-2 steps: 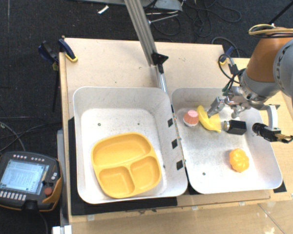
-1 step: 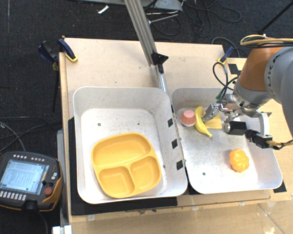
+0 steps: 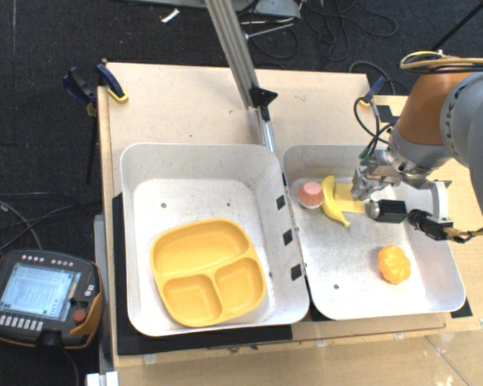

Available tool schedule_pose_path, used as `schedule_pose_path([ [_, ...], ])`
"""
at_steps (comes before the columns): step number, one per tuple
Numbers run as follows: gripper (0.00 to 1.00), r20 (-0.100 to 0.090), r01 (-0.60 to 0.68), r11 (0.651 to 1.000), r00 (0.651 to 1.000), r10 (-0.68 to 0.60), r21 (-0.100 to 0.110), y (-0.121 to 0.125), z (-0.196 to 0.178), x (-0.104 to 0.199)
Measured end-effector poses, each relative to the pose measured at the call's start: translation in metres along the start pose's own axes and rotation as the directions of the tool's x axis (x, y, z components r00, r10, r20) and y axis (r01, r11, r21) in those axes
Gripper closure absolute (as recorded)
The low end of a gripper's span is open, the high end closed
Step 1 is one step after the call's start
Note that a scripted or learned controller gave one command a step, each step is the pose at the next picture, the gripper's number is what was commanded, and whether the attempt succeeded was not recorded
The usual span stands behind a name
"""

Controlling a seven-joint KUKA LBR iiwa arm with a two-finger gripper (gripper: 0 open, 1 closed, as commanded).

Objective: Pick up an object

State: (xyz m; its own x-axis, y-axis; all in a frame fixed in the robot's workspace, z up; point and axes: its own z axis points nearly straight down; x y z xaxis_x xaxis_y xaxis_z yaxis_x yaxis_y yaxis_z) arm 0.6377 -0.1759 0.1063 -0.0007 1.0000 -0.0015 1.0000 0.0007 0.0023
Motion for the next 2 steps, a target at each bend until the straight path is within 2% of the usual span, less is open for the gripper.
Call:
schedule_pose_path([
  [2,1.0,0.001,0.002,1.0,1.0,-0.002,-0.005,0.014,-0.117,-0.005],
])
